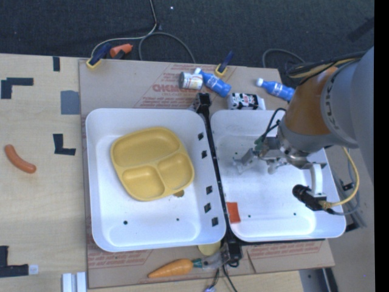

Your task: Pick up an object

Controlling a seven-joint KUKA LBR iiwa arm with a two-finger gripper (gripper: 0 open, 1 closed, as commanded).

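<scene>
My gripper [258,162] hangs low over the upper left part of the right bin [273,221]. Its two grey fingers are spread apart, open, with nothing between them. A small orange block [232,212] lies at the right bin's left wall, below and left of the gripper. In the left bin [103,218] rests a yellow divided plate [152,163]. A small brown bit [178,193] peeks out from under the plate's lower right edge.
Behind the bins lie a white can [191,79], two blue bottles [216,83] [276,89] and a black-and-white packet [246,101]. A carrot [172,268] lies in front of the bins. A sausage [20,159] sits far left. The arm's black connector and yellow cable [309,197] hang over the right bin.
</scene>
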